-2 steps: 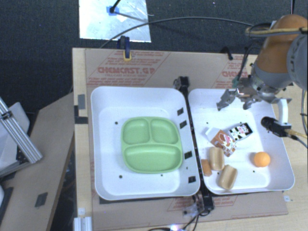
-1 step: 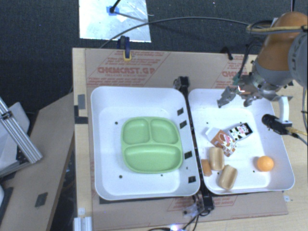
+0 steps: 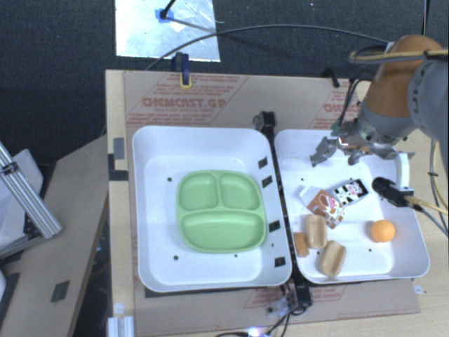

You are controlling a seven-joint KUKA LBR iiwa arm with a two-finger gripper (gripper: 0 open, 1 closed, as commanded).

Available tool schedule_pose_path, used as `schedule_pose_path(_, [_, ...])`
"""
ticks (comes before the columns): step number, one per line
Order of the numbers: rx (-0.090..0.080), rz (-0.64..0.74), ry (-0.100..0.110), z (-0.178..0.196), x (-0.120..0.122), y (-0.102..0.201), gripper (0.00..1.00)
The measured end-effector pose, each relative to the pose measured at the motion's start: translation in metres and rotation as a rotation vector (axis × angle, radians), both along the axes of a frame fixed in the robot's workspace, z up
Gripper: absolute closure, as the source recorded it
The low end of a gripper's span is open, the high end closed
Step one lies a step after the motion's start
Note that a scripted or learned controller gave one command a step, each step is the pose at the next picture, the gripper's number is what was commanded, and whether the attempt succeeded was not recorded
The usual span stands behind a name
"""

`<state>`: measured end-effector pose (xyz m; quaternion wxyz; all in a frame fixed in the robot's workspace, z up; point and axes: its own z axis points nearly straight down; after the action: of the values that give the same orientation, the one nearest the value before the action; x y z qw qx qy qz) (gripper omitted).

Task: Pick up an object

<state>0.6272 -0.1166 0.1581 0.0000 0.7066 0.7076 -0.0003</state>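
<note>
**A robot lab bench**

This looks like a lab. Two white bins (image 3: pixel 210 142) sit on printed cardboard (image 3: pixel 189 97) over a wooden bench (image 3: pixel 81 188), with loose cables (image 3: pixel 280 28), a blue clamp (image 3: pixel 183 69), an aluminium rail (image 3: pixel 24 195) and dark carpet (image 3: pixel 56 55) around.

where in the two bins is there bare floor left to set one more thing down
Left bin: a bare margin all round the green tray, widest along the far edge. Right bin: bare at the far left corner, beside the gripper. Its near half is crowded: snack packet, bread rolls, orange ball.
</note>
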Motion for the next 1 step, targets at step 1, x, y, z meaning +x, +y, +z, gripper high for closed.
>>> schedule_pose_path(1, [0.001,-0.001,0.003,-0.0623,0.0016,-0.0021,0.00])
